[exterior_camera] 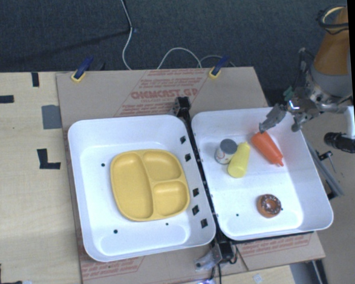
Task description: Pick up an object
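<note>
Carrot [268, 148]: orange toy carrot lying at a slant in the upper right of the right bin [304, 217], the item nearest the arm; I judge it to be light hollow plastic, stiff and smooth, so it may slip or roll. Best taken across its thick upper middle, jaws set square to its long axis.
Yellow bottle [239, 160]: lies tilted just left of the carrot, touching or almost touching a small grey-topped can [225, 151]; likely light and rigid, rounded, best pinched across its body.
Doughnut [269, 205]: brown toy ring, alone in the lower part of the right bin, well apart from the rest; flat and low, harder to pinch, probably by its rim.
Left bin [86, 175]: holds a yellow divided plate [149, 184], wide and shallow, a poor first choice.
Arm: reaches in from the right edge of the frame, wrist over the right bin's upper right corner.
Gripper [283, 116]: two dark prongs splayed apart, released, holding nothing; it hangs just above the carrot's top end.
</note>
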Action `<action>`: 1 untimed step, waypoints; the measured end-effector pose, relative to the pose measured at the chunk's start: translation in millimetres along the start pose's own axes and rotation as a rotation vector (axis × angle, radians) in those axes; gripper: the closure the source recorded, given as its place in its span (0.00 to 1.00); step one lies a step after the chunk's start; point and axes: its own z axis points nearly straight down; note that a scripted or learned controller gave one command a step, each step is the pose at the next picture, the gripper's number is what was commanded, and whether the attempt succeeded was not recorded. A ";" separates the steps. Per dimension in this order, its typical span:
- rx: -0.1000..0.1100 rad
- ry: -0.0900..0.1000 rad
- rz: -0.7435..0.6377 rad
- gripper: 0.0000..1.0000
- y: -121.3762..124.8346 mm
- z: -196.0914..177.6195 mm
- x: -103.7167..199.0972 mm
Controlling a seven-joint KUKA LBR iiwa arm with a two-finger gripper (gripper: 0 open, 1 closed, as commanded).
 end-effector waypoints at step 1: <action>-0.013 -0.003 -0.003 0.00 3.0 -8.2 0.4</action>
